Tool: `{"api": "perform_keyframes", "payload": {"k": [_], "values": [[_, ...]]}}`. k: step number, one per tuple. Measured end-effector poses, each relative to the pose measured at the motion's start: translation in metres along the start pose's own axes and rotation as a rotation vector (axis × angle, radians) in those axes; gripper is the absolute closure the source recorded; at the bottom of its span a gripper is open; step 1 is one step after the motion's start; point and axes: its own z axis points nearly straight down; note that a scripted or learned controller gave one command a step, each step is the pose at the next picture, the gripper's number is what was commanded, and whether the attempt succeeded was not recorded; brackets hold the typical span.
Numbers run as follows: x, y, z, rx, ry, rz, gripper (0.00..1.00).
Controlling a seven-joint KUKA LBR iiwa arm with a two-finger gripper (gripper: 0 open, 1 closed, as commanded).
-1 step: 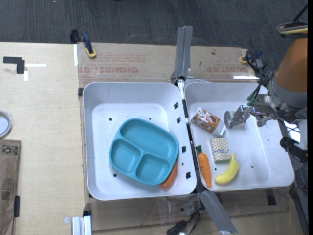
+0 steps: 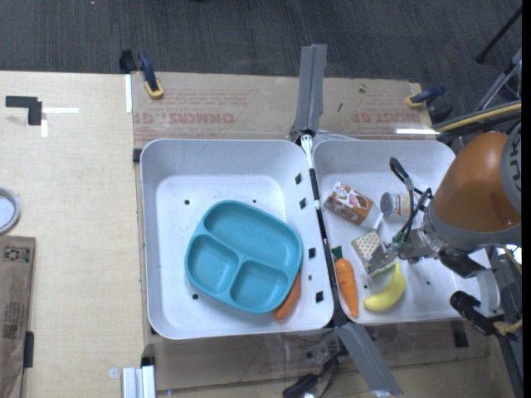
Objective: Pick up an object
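1. Bench [image 2: 66, 164] of pale wood carries two shallow white bins side by side, with a strip of printed cardboard [image 2: 249, 110] clamped behind them.
2. Left bin [image 2: 166, 181] holds a blue divided plate [image 2: 242, 257], tilted in plan, three compartments. An orange sausage-like piece [image 2: 288, 299] sticks out from under the plate's lower right edge.
3. Right bin [image 2: 365, 160] holds the small items. The arm [image 2: 477, 185] comes in from the right, its orange band bulking over the bin's right side.
4. Gripper [image 2: 383, 259] is low in the right bin, right at a small speckled sponge-like block [image 2: 366, 245] and just above the banana — whether its fingers are open or closed, I cannot tell.
5. Banana [image 2: 387, 293] lies near the bin's front wall, curved, touching or nearly touching the gripper tip.
6. Carrot [image 2: 347, 286] lies just left of the banana, along the bin's left wall, tip toward the front.
7. Brown carton [image 2: 348, 203] sits further back, tilted; a small can [image 2: 397, 203] lies just to its right — a dark spoon-like utensil [image 2: 401, 175] behind that.
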Motion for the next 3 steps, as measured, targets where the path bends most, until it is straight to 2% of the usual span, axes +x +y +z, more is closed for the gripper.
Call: {"api": "perform_keyframes", "payload": {"k": [1,2,3], "values": [[-0.0309,-0.0164,0.0078,-0.001,0.000,-0.165,0.00],[-0.0309,-0.0164,0.0077,-0.001,0.000,-0.165,0.00],[-0.0315,-0.0146,-0.0020,-0.006,-0.002,-0.162,1.00]]}}
